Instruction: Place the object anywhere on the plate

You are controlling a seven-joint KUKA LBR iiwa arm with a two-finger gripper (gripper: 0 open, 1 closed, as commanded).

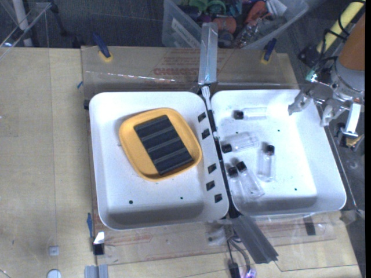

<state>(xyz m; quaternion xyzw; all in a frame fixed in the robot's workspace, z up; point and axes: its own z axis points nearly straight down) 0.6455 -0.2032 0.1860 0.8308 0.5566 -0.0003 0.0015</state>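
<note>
While my gripper [317,106] hangs over the upper right corner of the right bin [333,181], nothing lies between its fingers; whether they are spread or closed I cannot tell from this angle. My wrist carries an orange band at the frame's right edge, and the arm enters from that side.

Below and left of the gripper, on the right bin's floor, lie several small clear vials with black caps. One vial [250,114] lies near the bin's top edge. A second [240,142] lies at a slant near the divider. A third [266,161] lies roughly lengthwise toward the middle. At least one more [246,178] rests beside it, toward the lower left; their outlines are faint against the white.

Across the divider, the left bin [110,204] holds a yellow plate [130,135], rounded and square, with a dark ribbed block [163,143] resting on it.

Behind both bins stands a clear tub [174,16] of mixed coloured items.
</note>
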